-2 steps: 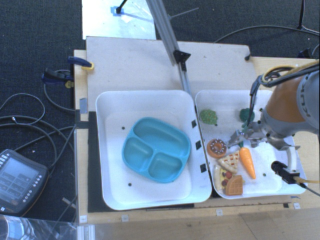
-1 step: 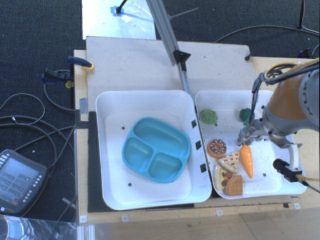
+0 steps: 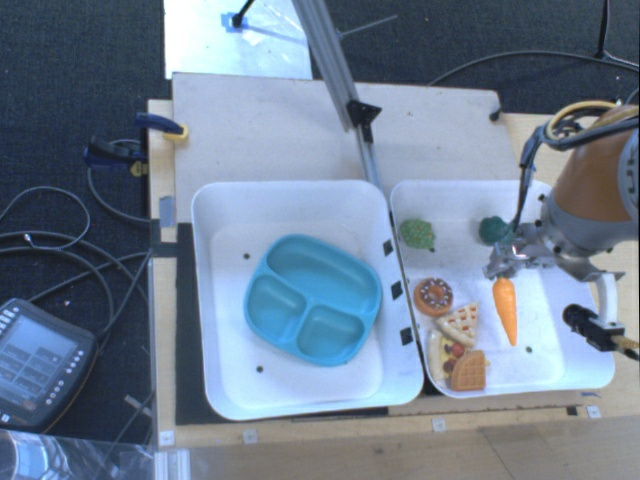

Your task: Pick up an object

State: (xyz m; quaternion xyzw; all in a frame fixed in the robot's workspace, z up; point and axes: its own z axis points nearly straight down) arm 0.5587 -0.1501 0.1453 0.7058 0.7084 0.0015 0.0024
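Orange carrot (image 3: 506, 309) lies in the right bin (image 3: 590, 373), touching the gripper (image 3: 503, 264) at its top end. Gripper opening: cannot tell. Risk: the tapered carrot rolls aside on closing, toward the waffle (image 3: 458, 323).

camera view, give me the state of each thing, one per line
gripper: low over the right bin, at the carrot's top
orange toy carrot: lying flat, tip toward the near wall
blue divided plastic plate: upright in the left bin
brown frosted toy donut: lying flat
waffle piece: lying flat beside the donut
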